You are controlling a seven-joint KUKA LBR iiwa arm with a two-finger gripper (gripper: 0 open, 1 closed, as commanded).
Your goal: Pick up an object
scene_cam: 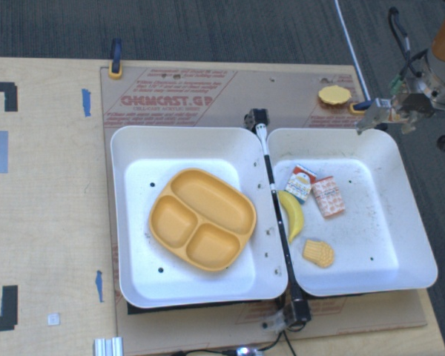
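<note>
Yellow plastic banana (291,213) lies along the left wall of the right-hand white bin (400,221), its long axis running from the far edge of the tabletop toward the near edge. Just beside it, toward the far side, sits a small red-and-white carton (300,182), and next to that a pink patterned packet (328,196). A yellow waffle-shaped toy (318,254) sits nearer the front, close to the banana's lower tip.

And where's the gripper (382,113)? Up at the far right corner of that same bin, hanging over the rim, carrying nothing that can be seen. Open or closed, I cannot tell from this angle; the hardware is a grey tangle.

So here's the relation that matters: every candidate lies toward the near-left of the gripper, well apart from it, clustered in the bin's left half. The packet looks the closest target, the banana the farthest. My guess is that the arm has to travel in across the bin and drop down.

Over in the left bin (133,162), an orange-yellow divided plate (202,219) sits alone.
</note>
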